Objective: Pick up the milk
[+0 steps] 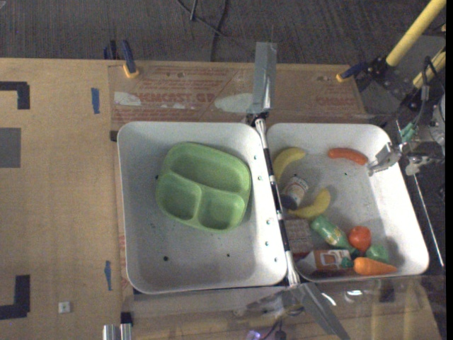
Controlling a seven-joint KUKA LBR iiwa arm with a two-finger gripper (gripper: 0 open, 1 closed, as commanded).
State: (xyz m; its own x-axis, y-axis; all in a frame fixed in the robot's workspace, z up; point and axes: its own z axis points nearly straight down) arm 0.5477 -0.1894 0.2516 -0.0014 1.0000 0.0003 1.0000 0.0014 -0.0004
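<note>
Two shallow white bins with rounded corners sit side by side on a tan wooden bench [56,211], their matte floors marked by small dark specks. The left bin [141,261] holds a green plastic divided tray [204,186], smooth and rounded, with three moulded compartments. The right bin [407,211] holds a cluster of toy food. The milk [327,261], a small carton with a white body and an orange-red printed panel, lies on its side at the bin's near edge, just beside the dividing wall. Touching or just beside it are an orange carrot [374,266], a green bottle [331,231], and a red tomato-like piece [359,237]. Two curved yellow bananas [287,160] [314,205] flank a small cylindrical can [295,188]; an orange sausage shape [347,156] lies near the far wall. The gripper [388,159], grey metal, is at the right bin's far right rim, well apart from the milk; whether its fingers are spread or closed cannot be determined.
</note>
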